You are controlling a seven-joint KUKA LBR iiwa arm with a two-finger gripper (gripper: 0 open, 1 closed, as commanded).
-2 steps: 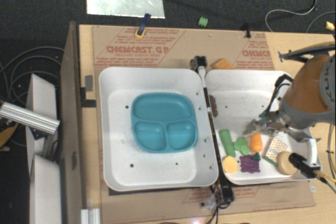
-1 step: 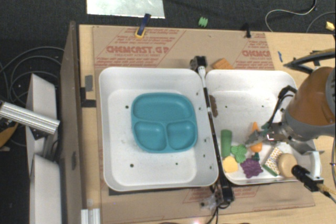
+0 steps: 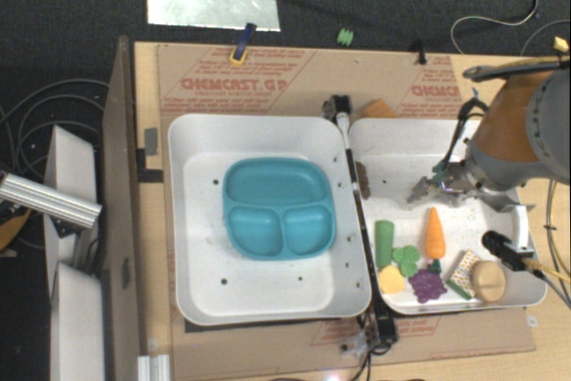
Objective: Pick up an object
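Carrot within reach, not yet taken

Carrot [image 3: 434, 233] lies in the right bin [image 3: 393, 147], orange, tip pointing away, among toy food along the near wall: a purple grape bunch [image 3: 428, 285], yellow piece [image 3: 391, 280], green cucumber [image 3: 384, 241], green leafy piece [image 3: 407, 260] and tan round piece [image 3: 488, 279]. By appearance it is light, rigid and smooth, liable to slip; a hold across the thick middle seems safest. Gripper [image 3: 443, 185] hangs just beyond the carrot's tip; whether its fingers are spread or closed cannot be told, and nothing is seen between them. Left bin [image 3: 192, 192] carries a blue divided plate [image 3: 279, 206]
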